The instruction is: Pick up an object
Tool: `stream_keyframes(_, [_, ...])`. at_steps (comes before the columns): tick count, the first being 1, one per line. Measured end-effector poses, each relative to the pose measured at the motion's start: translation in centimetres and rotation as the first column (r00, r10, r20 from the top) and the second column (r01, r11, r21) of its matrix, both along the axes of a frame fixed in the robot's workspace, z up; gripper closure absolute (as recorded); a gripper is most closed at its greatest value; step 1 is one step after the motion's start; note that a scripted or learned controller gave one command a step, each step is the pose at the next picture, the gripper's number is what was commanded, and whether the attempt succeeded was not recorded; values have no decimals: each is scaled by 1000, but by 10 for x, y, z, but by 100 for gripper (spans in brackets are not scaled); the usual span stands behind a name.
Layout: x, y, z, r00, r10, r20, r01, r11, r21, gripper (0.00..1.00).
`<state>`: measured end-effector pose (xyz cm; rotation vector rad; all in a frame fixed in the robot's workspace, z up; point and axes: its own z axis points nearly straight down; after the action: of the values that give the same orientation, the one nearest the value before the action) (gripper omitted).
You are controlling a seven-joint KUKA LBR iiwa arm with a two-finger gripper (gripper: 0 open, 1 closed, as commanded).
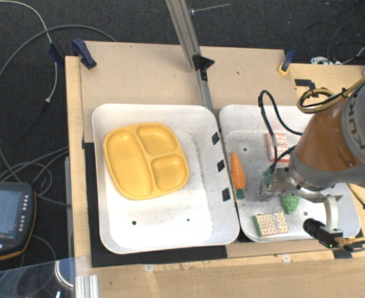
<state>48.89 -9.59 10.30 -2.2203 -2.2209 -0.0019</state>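
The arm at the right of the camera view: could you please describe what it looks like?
The arm has a broad orange-brown band, with grey casing beside it bearing part of the dark KUKA lettering. Black and yellow cables loop beside it. Its end effector is a grey metal assembly, blurred here.

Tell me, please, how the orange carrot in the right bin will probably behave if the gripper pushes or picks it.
The carrot looks like a smooth, tapered toy, so it is probably stiff and light. Its rounded shape suggests it may roll sideways when pushed, curving toward its thin end. It lies flat near the right bin's left wall, so fingers closing across it could slip on the glossy surface.
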Motion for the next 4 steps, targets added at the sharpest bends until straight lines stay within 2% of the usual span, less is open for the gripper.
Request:
stream_keyframes(2, [14, 10, 119, 1000, 2, 8, -2, 1000, -3, 100])
stream_keyframes(3, [15, 10, 141, 1000, 1, 4, -1, 1000, -2, 100])
stream_keyframes(4, [49, 51, 149, 1000, 6, 4, -6, 1000, -1, 100])
